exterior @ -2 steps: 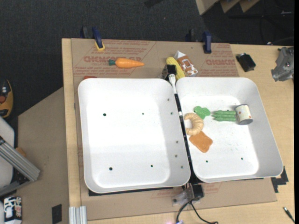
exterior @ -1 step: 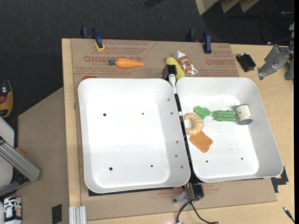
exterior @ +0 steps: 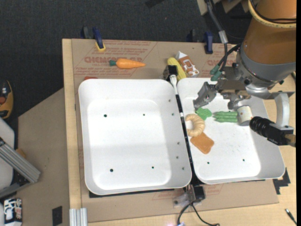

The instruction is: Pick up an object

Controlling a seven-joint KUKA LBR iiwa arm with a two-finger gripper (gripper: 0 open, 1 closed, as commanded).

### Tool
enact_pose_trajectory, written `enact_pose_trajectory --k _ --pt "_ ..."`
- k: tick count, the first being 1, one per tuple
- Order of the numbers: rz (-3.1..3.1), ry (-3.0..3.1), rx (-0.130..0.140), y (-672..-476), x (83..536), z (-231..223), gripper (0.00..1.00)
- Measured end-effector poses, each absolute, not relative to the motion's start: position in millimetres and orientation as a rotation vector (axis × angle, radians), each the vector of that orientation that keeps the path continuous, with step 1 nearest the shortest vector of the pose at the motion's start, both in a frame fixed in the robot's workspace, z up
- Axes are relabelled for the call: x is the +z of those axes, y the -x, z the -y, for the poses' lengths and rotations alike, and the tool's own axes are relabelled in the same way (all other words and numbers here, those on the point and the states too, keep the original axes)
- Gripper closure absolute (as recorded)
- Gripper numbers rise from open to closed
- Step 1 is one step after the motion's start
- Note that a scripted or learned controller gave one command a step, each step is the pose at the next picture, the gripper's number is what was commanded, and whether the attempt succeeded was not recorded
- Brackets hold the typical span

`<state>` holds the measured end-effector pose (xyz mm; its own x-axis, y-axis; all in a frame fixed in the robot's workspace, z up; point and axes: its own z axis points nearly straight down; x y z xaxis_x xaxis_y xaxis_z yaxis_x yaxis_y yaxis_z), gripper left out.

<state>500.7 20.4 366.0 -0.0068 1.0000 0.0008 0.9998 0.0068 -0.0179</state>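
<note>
My gripper [exterior: 224, 105] hangs over the back part of the right bin [exterior: 244, 166]. Its fingers are spread open, one grey finger [exterior: 205, 95] to the left and one pale finger [exterior: 242, 115] to the right, with nothing held between them. A green pod-like toy [exterior: 219, 116] lies on the bin floor just below and in front of the gripper. A beige ring-shaped pastry [exterior: 194, 124] sits by the bin's left wall. An orange slab [exterior: 203, 143] lies touching it at the front.
The left bin [exterior: 89, 140] stands beside the right one. Behind the bins on the board lie a carrot [exterior: 128, 64], a yellow corn-like toy [exterior: 174, 65] and a small orange-white packet [exterior: 188, 66]. Blue clamps [exterior: 98, 39] hold the board's back edge.
</note>
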Motion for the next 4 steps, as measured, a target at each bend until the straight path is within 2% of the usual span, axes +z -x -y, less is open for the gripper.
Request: enact_pose_trajectory --k 1,2,3,4 --pt "2.223 2.224 -0.004 -502.3 386.2 -15.9 1.0" --pt "2.234 2.227 -0.027 -491.2 538.0 -39.5 1.0" --pt "2.222 2.221 0.0 -491.1 528.5 -38.9 0.0" --pt "2.218 2.21 0.022 -543.6 362.9 -82.3 0.0"
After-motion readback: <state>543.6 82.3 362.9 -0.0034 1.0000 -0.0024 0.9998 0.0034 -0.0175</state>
